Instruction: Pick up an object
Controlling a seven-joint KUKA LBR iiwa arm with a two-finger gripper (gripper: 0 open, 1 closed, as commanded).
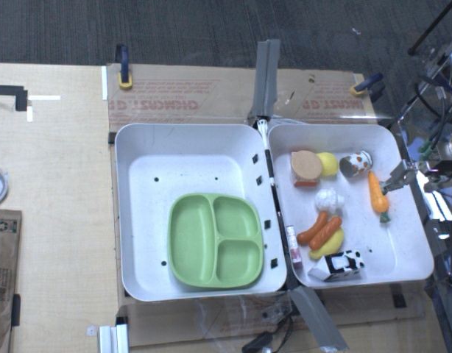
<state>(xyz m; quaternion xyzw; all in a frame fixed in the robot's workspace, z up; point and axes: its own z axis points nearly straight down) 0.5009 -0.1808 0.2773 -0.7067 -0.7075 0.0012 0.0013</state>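
Note:
The right bin (pixel 403 259) holds several toy foods. A round brown bun (pixel 307 166) lies beside a yellow lemon (pixel 328 163) and a small tipped can (pixel 355 162). An orange carrot (pixel 377 193) lies near the bin's right wall. A white garlic bulb (pixel 327 198), two orange-red sausages (pixel 320 230), a yellow banana (pixel 327 245) and a black-and-white carton (pixel 341 265) sit lower down. My gripper (pixel 404 176) shows as grey metal at the bin's right rim, just right of the carrot and apart from it, with nothing seen in it.
The left bin (pixel 138 197) carries a green divided plate (pixel 215 240). A thin red-and-white tube (pixel 291 243) lies along the right bin's left wall. Clamps (pixel 124 68) and a grey post (pixel 266 76) stand behind the bins.

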